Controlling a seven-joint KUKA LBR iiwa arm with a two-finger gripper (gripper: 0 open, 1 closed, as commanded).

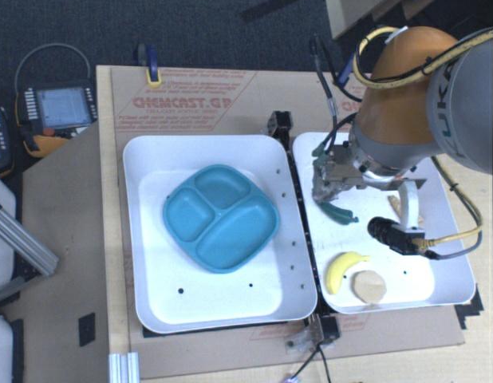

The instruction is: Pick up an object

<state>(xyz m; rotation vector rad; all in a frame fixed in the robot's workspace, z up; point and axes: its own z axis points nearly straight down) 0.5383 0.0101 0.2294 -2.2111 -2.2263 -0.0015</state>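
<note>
**Gripper low over a teal piece in the right bin**

The arm [422, 94] hangs over the right bin [446, 286]; the left bin [151, 294] bears a blue plate [221, 217]. The gripper [330, 191] sits just above a small teal thing [340, 213], whose long axis slants down-right. I cannot tell how the gripper is set. A banana [342, 266] lies nearer the front.

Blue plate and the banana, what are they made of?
The blue plate looks like hard plastic: one even colour, smooth moulded sections, soft sheen. The banana is probably a plastic toy, judging by its uniform yellow and smooth skin, though a real one can't be ruled out.
</note>
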